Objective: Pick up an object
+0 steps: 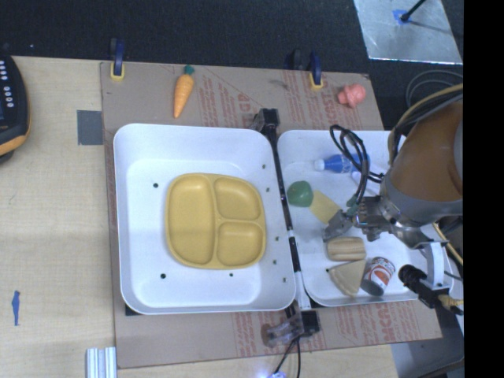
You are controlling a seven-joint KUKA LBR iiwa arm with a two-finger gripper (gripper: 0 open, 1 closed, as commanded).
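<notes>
Seemingly we are mid-approach, nothing lifted yet. By the near edge of the right bin (pixel 315 294) lie a tan wedge (pixel 344 277) and a small can (pixel 379 275); just beyond, a tan block (pixel 346 249) sits beneath our gripper (pixel 343 221). Whether the gripper stands wide or narrow, we cannot tell, and it holds nothing visible. Farther on lie a green ball (pixel 300 193) and blue bottle (pixel 335 164).

Even overhead light, soft pic, mild glare on left bin (pixel 142 211).
</notes>
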